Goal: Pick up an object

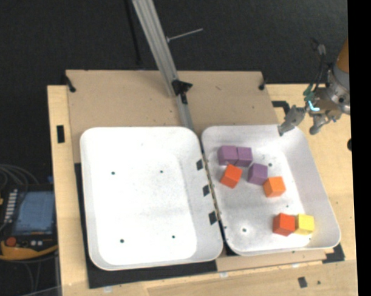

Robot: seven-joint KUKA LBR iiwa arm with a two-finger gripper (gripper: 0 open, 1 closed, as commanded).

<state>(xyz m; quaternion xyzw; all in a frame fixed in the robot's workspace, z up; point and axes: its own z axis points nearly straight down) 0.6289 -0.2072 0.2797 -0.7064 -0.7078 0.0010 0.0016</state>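
The right bin (314,170) holds several small blocks. Two purple blocks (235,155) sit side by side near its upper left, with a third purple block (257,173) just below them. An orange block (231,175) lies left of that one, and another orange block (274,186) to its right. Near the front right corner an orange-red block (285,223) touches a yellow block (305,223). My gripper (302,123) hangs over the bin's upper right corner, open, with nothing between its fingers, well away from the blocks.
The left bin (141,194) lies beside the right one, joined by a row of dark clips (206,189). A slanted metal pole (161,48) rises at the back. A controller pendant (30,216) with cables sits off the bench at left.
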